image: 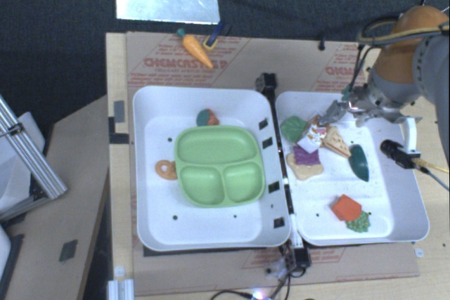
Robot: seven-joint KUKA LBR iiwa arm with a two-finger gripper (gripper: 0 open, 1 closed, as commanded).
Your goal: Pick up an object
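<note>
My gripper hangs over the back of the right bin, on the grey arm with the orange band coming in from the right. Its tip is just above a cluster of toy food: a green piece, a purple and white piece, a tan cookie shape and a sandwich wedge. A dark green leaf-shaped piece lies to the right of the wedge. Nearer the front are a red-orange block and a green bumpy piece.
The left bin holds a green divided plate, an orange ring and a small orange and teal piece. A toy carrot lies on the cardboard behind the bins. A black stub juts over the right bin's right side.
</note>
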